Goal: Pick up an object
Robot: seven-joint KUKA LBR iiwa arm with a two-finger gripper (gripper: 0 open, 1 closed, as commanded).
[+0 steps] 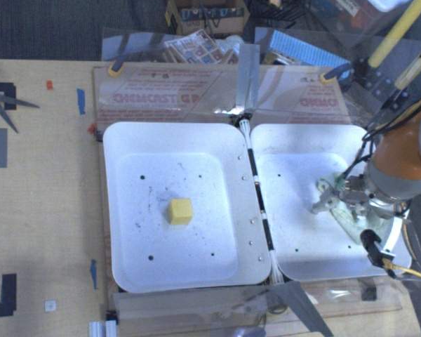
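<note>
While the yellow block [180,211] lies in the left bin [126,146], the tool [328,201] hangs released in the right bin [295,258]

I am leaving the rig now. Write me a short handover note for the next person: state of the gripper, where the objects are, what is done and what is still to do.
Gripper: low inside the right bin, toward its right side. I cannot tell whether it is open or shut, and nothing can be seen held in it.
Yellow block: lies alone near the middle of the left bin, far from the gripper.
Done: nothing picked up, as far as the view shows.
Left: pick up an object. The block is the only loose object I can make out, so the arm would probably have to cross to the left bin for it.
</note>
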